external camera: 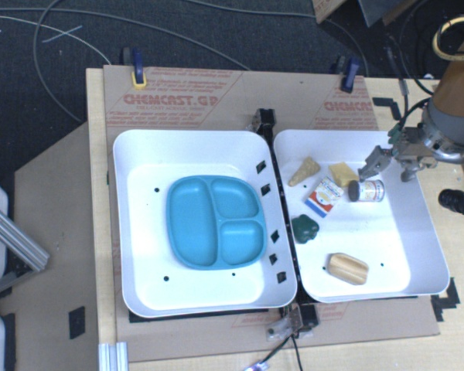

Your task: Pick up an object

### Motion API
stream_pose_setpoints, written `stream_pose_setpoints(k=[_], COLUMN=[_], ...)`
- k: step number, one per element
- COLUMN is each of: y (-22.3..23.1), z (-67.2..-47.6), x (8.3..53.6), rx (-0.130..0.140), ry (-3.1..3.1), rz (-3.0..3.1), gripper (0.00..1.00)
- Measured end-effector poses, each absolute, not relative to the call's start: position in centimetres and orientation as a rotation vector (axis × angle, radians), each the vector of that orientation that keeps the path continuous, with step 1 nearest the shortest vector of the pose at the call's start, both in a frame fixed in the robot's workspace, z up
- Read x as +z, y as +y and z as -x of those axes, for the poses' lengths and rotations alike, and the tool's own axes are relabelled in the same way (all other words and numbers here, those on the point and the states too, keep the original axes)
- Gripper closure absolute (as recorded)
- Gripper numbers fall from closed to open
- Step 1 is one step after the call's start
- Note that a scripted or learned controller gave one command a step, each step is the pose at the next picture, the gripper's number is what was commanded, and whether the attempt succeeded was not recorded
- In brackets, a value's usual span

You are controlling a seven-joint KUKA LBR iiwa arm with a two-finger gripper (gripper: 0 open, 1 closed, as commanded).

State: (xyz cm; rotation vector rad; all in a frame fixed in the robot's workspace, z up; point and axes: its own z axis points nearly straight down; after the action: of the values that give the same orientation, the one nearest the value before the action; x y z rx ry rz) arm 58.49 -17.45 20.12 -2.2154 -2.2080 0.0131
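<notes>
Five small things lie in the right bin (417,230), and the nearest to the gripper (380,163) is a small jar (366,191), on its side, dark cap toward the divider, pale labelled body toward the bin's right wall. It sits in the far half of that bin, near its middle. The gripper hangs just above and beside it, fingers spread apart with nothing between them; the nearer fingertip looks close to the jar's cap, though whether it touches cannot be told.

Just left of the jar lies a red, white and blue packet (323,196), tilted. Beyond it, toward the far edge, a yellow block (342,173) rests beside a tan wedge (303,171) that points toward the far left corner. A dark green lump (304,227) sits close to the divider side, about midway along it. A tan bread-like roll (347,268) lies near the bin's near edge.

The grey arm (448,134) enters over the right wall of this bin, orange band above the wrist.

The left bin (139,207) holds a blue sectioned tray (215,221), three compartments, resting around its centre. Both bins stand on a brown board (185,95) printed with red lettering, clipped at its far edge.
</notes>
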Motion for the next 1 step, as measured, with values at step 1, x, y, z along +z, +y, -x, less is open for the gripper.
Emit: stream_pose_setpoints(k=[1], y=[-17.4], z=[-58.81], x=[20.98], rx=[0.0], ry=[-2.221], rz=[2.22], gripper=[0.0])
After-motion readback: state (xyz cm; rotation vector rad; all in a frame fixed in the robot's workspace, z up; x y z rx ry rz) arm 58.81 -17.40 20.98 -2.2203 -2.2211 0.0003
